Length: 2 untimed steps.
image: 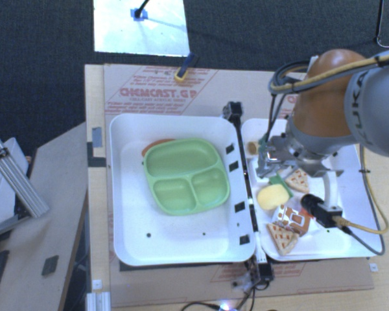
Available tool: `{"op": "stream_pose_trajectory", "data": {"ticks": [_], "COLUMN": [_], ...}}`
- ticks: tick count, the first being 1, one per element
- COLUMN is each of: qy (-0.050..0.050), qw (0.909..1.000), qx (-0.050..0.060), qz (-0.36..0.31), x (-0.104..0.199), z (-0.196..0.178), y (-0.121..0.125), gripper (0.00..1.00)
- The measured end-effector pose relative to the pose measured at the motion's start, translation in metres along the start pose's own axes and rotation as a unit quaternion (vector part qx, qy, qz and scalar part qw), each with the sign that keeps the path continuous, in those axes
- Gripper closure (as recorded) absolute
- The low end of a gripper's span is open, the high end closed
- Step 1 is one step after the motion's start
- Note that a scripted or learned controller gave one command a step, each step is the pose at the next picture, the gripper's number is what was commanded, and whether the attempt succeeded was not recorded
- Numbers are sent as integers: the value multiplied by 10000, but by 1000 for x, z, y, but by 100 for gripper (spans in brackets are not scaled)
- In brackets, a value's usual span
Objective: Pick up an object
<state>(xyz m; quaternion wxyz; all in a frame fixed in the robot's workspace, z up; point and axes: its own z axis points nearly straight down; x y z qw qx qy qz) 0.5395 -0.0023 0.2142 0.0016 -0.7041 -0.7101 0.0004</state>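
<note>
Gripper [267,164] hangs low in the right shallow white bin [369,203], near its left wall, under the grey arm with the orange band [330,102]. I cannot tell whether it is apart or together; the wrist hides much of it.

Just near of it lie the candidates: a rounded yellow lemon-like toy [271,197], a tan waffle wedge [283,238], a second wedge [297,181] and a small red-and-white block [293,218]. This looks like the descent onto a target, probably the yellow piece.

Next it needs a short shift nearward, then closing. The divider [241,180] is close on the left. Across it, a pale green compartment tray [185,175] fills the left bin [126,193].
</note>
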Motion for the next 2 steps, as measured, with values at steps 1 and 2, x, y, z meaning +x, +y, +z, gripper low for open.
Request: {"op": "stream_pose_trajectory", "data": {"ticks": [1, 2], "qy": [-2, -7], "qw": [10000, 10000], "qx": [-12, -10], "qz": [6, 36], "x": [18, 14], "z": [-3, 0], "y": [-5, -13], "gripper": [100, 100]}}
